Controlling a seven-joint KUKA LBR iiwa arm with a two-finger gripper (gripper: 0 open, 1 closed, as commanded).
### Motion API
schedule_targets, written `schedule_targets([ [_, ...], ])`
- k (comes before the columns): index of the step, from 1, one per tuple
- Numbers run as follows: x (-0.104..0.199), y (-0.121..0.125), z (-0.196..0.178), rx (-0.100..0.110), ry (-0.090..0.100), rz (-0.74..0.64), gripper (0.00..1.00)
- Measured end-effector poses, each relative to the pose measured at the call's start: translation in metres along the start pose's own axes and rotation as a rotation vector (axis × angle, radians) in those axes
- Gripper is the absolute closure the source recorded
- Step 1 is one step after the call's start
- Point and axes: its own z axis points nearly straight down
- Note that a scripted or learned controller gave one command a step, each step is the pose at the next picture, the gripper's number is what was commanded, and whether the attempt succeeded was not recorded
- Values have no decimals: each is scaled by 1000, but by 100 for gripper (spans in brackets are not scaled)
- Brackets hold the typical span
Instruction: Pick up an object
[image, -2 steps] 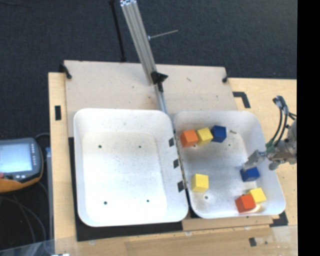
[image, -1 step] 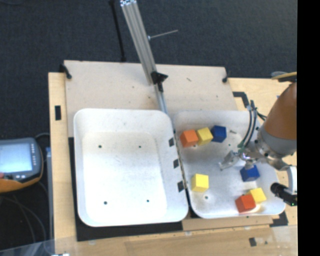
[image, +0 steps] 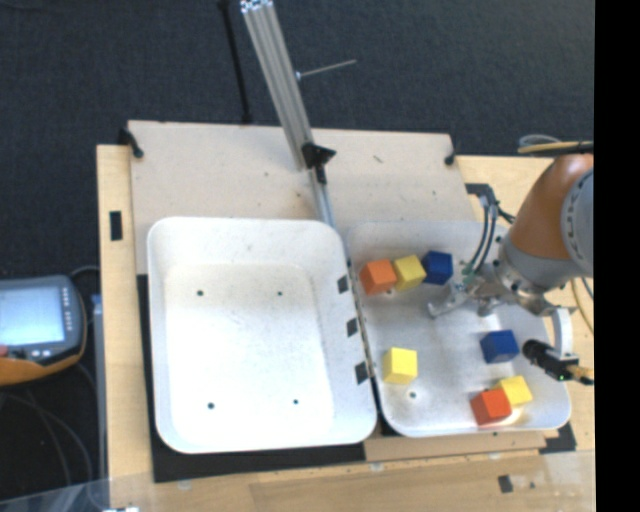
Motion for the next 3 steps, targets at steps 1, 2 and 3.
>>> schedule_targets([
  [1, 24, 59, -1, 14, 4, -5, 0],
  [2, 21, 58, -12, 10, -1, -6, 100],
  [3, 77, 30, -41, 5, 4, -1, 100],
])
